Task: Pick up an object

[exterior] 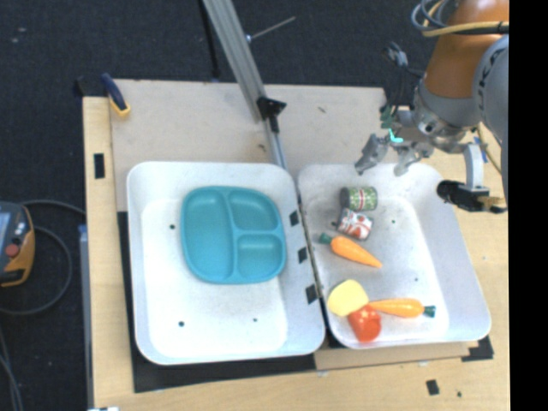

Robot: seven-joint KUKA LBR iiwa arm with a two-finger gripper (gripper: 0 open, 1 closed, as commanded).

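White plastic makes up the two shallow bins on your bench, sitting side by side with their inner rims touching. Your left bin (154, 315) carries a teal divided plate (233, 234), which lies flat towards the far half of that bin, its three compartments facing up.

Your right bin (454, 264) holds the things you could pick. Nearest its far edge lies a small can with a green label (360, 199), on its side. Just beside it, towards the near edge, is a crumpled red-and-white can (355, 224), and touching or almost touching that is an orange carrot (354, 250), lying at a slant with its green end pointing to the left rim. In the near left corner of the bin you have a yellow rounded piece (347, 297) resting against a red pepper-like piece (366, 324), and a second carrot (402, 308) lies just to their right, its green tip pointing towards the right rim.

Your gripper (387, 157) hangs over the far edge of the right bin, above the bin's far rim and apart from the green-labelled can below it. Its two fingers are spread wide, with nothing between them. The grey wrist and the orange band rise behind it towards the far right corner of the bench.

A slanted metal rail (235, 50) crosses the far side of the bench and ends near the gap between the bins. A blue-and-yellow clamp (116, 95) sits at the far left corner of the bench.
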